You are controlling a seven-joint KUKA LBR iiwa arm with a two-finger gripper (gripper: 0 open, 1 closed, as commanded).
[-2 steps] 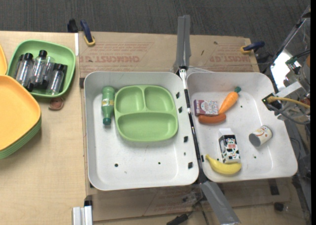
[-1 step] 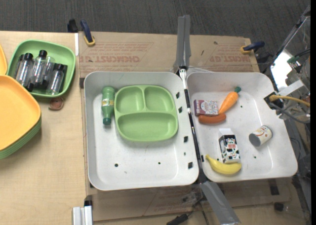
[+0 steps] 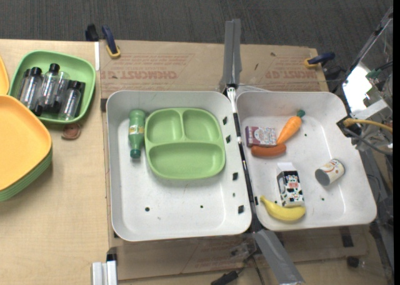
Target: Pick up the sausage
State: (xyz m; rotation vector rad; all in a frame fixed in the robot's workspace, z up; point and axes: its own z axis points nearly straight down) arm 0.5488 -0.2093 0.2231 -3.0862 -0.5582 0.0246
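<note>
The sausage [image 3: 269, 150] is a short red-orange link lying flat in the right bin [image 3: 353, 212], near its back left corner. It rests just below a small purple carton [image 3: 261, 135] and touches the lower end of a carrot [image 3: 289, 129] that slants up to the right. Nothing covers the sausage.
The right bin also holds a black-and-white carton [image 3: 290, 188], a banana [image 3: 283, 210] and a small can [image 3: 329, 172] lying on its side. In the left bin [image 3: 175, 218] are a green divided plate [image 3: 185, 143] and a green bottle [image 3: 136, 132]. A tray of bottles [image 3: 53, 87] and yellow plates [image 3: 22, 146] stand on the bench at far left.
</note>
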